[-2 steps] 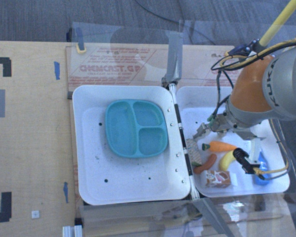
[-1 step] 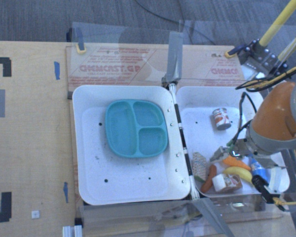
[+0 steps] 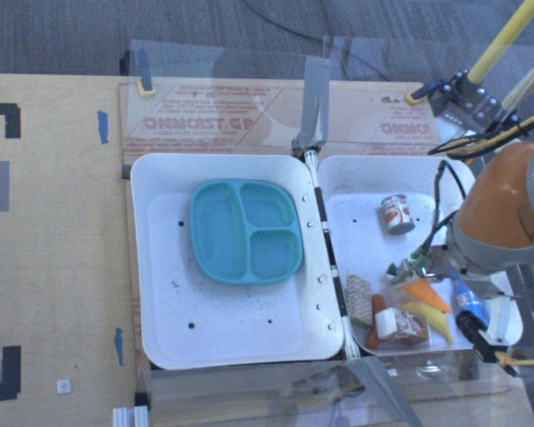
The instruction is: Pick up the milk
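Arm over the right bin, toys crowded below it.

The gripper (image 3: pixel 424 269) hangs above soft, rounded toys; whether it is spread or pressed I cannot tell. The milk (image 3: pixel 387 321), a small white box, lies near the front wall. A smooth teal tray (image 3: pixel 246 231) lies in the left bin (image 3: pixel 151 265), with free floor around it.
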You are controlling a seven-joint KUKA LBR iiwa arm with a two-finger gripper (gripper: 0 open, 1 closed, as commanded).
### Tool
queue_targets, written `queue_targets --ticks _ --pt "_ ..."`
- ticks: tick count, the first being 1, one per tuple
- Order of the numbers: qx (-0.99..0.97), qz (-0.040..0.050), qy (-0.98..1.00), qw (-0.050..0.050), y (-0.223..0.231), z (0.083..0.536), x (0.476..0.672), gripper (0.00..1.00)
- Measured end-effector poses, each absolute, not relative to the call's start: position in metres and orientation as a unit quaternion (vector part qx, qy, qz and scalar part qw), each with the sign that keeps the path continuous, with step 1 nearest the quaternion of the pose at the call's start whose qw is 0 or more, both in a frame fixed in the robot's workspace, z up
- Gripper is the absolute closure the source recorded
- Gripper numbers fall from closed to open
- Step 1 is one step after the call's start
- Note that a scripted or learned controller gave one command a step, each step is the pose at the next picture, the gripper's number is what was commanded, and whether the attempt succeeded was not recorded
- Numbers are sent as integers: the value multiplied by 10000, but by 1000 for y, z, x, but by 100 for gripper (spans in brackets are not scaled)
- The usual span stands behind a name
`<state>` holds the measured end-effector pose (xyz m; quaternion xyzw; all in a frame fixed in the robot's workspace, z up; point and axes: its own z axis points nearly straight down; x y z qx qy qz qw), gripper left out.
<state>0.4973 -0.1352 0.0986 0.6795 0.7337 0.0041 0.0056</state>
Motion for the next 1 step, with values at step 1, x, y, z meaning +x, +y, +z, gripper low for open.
queue_targets --ticks 1 --pt "7390 -3 6737 -2 -86 207 480 100"
